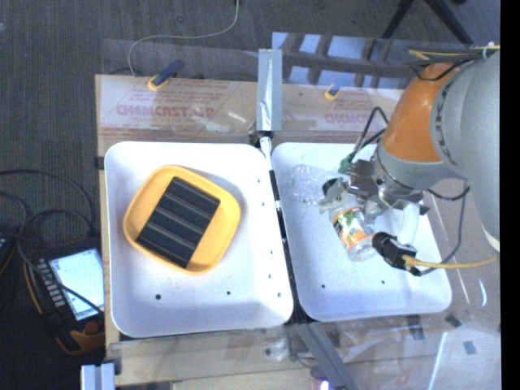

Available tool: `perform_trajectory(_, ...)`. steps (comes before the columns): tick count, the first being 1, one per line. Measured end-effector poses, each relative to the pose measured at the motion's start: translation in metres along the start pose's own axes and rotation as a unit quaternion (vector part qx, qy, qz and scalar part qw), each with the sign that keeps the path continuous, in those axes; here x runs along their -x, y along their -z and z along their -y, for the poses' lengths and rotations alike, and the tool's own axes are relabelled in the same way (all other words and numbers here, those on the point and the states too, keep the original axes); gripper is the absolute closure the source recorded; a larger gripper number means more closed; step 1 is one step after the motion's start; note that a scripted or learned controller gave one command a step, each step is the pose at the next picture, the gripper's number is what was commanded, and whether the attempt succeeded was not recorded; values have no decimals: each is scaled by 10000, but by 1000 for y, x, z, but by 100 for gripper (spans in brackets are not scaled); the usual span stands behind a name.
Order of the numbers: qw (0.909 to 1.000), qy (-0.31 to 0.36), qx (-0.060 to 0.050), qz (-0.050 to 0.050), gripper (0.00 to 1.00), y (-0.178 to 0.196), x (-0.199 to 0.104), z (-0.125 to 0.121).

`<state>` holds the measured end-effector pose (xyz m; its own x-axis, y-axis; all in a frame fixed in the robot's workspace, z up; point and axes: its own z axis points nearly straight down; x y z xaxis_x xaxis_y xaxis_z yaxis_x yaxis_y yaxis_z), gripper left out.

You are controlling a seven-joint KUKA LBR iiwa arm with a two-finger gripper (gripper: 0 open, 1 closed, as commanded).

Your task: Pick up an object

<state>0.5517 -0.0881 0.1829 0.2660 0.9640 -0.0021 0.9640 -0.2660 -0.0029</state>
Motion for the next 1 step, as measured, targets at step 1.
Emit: perform_trajectory(1,9995,-311,-9,8,100,-1,-70,10)
